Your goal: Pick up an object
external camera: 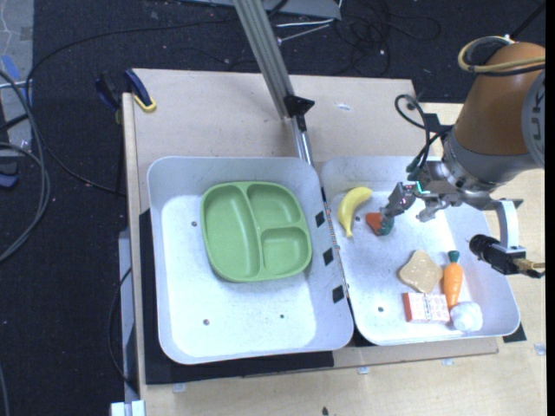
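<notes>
A pale wooden bench (217, 115) on a dark, cable-strewn floor bears two shallow white bins. Nearest in the right bin (486, 319) lie a red-and-white carton (425, 307), a white ball (466, 317), an orange toy carrot (452, 281) and a tan bread slice (421, 271). Farther back, a yellow banana (352, 206) lies just beside a small red-and-green object (378, 224), over which the gripper (401, 202) sits; whether it pinches it I cannot tell. The left bin (173, 319) holds a green divided plate (257, 230).

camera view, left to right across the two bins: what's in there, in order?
green divided tray → banana → small red object at the gripper → tan bread-like piece → carrot → white ball
</notes>
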Robot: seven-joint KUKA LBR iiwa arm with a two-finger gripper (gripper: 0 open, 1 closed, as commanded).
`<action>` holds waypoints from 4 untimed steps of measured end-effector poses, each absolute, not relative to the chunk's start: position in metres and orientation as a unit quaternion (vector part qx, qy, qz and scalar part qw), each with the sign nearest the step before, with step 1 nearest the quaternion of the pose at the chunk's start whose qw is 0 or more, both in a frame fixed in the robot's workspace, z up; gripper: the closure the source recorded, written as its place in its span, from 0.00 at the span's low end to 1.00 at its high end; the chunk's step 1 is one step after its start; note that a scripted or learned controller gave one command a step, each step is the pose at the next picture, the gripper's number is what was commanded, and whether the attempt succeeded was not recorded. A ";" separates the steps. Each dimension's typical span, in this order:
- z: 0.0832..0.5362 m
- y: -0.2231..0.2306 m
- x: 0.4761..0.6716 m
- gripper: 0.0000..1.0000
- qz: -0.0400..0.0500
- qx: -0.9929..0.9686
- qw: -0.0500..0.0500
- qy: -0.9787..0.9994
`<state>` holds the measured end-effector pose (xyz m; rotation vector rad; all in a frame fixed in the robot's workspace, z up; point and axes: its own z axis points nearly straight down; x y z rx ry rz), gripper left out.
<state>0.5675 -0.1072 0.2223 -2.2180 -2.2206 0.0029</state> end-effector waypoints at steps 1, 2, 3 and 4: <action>0.223 -0.107 0.568 0.00 0.000 -0.707 0.000 -0.708; 0.164 -0.113 0.574 0.00 0.002 -0.707 0.002 -0.707; 0.115 -0.120 0.566 0.00 0.001 -0.708 0.002 -0.707; 0.093 -0.120 0.567 0.00 0.000 -0.707 -0.001 -0.707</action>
